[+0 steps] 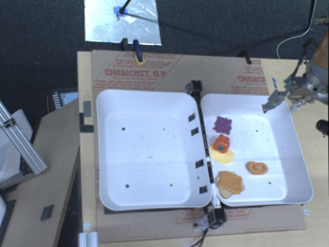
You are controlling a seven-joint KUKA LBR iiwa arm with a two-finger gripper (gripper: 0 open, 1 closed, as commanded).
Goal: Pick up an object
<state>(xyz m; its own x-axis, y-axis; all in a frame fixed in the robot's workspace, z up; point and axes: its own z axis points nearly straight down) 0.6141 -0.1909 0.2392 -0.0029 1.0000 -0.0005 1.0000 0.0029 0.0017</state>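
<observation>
The jaws (276,100) hang over the far right corner of the right bin (288,133), and I cannot tell how far apart they stand; nothing shows between them. Every candidate lies to their left and nearer the camera, bunched along the bin's left side: the purple piece (222,124) is closest, then the orange-red toy (221,143) resting on a yellow disc (222,156), with the pretzel (256,167) and toast-like slice (229,183) nearest the front rim. The board under the bins reads "CHEMCAST GP" (135,72) in red on the counter (85,76).
</observation>
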